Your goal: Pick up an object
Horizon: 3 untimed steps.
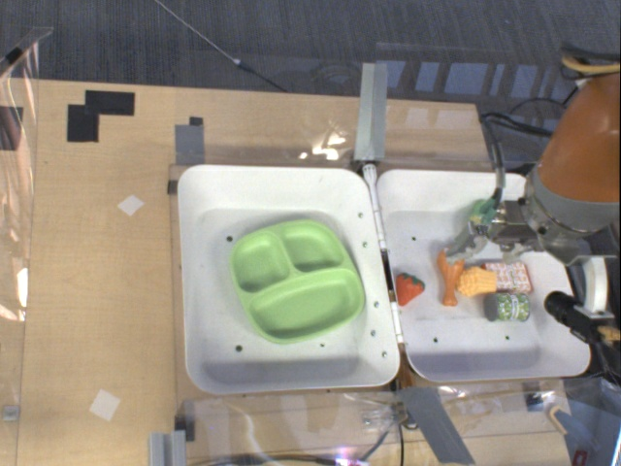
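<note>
Objects in the right bin: I count a strawberry (409,287), an orange carrot-like piece (449,278), a yellow corn-like toy (476,282), a pink-and-white packet (512,277) and a green-grey can-like item (507,307), plus something green (482,209) partly hidden at the gripper.
Strawberry: red, lying near the bin's left wall, apart from the others.
Carrot piece: it lies roughly upright in my view, just left of the corn toy and touching it or very nearly.
Corn toy: it sits between the carrot piece and the packet, close against both.
Packet: right of the corn toy, with the can-like item just below it.
Right bin (466,357): white and shallow, with everything gathered in its middle.
Left bin (204,338): white, side by side with the right one, carrying a green divided tray (296,280) with three compartments, turned at a slant.
Arm (582,153): I see it reaching in from the right, its orange band above the grey wrist, over the right bin's upper right part.
Gripper (475,244): it hangs over the cluster, just above the carrot piece and corn toy, fingers pointing down and left.
Grip state: I cannot tell how far apart the fingers stand; the metal parts blur together, and I cannot make out anything between them.
Green thing at the gripper: too small and hidden for me to say whether it is a toy or part of the tool.
Bench (97,260): pale wood, with black marks at the upper left.
</note>
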Motion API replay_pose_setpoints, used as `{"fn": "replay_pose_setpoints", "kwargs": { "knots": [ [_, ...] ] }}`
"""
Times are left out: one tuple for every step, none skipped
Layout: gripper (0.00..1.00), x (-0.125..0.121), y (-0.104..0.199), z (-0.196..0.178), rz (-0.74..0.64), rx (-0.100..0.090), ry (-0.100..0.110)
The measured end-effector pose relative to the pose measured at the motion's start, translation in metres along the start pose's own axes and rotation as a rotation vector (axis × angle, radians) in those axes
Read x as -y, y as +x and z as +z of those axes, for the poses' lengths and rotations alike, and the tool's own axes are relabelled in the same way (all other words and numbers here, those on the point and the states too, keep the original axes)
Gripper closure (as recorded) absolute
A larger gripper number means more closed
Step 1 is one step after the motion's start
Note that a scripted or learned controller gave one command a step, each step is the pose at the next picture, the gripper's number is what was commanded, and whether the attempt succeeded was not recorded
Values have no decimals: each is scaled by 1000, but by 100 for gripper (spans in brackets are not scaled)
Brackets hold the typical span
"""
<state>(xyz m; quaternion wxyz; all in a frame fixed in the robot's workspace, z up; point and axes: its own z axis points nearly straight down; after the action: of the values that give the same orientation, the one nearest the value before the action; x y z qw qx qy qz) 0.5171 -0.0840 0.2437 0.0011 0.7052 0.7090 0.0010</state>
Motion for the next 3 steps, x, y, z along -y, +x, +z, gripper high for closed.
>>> {"fn": "replay_pose_setpoints", "kwargs": {
  "knots": [
    [0, -35, -25, 101, 25, 0, 2],
    [0, -54, -11, 155, 121, -1, -8],
    [100, -56, -11, 142, 121, 1, -15]
  ]
}}
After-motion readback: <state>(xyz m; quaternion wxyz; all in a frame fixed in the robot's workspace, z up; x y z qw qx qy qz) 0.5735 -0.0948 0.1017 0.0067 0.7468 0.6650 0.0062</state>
